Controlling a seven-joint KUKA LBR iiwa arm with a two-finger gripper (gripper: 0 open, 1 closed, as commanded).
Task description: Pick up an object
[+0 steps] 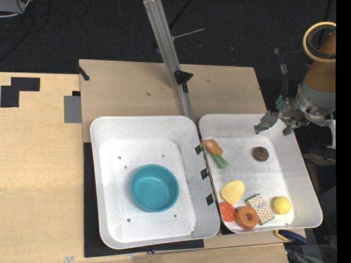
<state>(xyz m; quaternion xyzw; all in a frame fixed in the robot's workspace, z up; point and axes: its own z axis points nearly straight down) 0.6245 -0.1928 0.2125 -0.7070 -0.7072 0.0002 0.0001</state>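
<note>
Nearest you, along the right bin's [307, 179] front edge, lay an orange ring [247, 217] touching a red piece [227, 210] and a checkered block [260, 208], with a yellow ball [282, 205] just beside them and a pale yellow piece [232, 190] behind. Farther back you had a brown disc [260, 154] and a toy carrot [215, 151] by the divider, while a teal bowl [154, 187] sat in the left bin [104, 147]. Your gripper [277, 122] hung over the right bin's far rim with its fingers spread and nothing between them, well apart from every object.

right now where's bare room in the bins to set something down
Left bin: bare all around the teal bowl. Right bin: bare in the middle between the brown disc and the yellow ball; crowded along the near edge around the donut.
</note>
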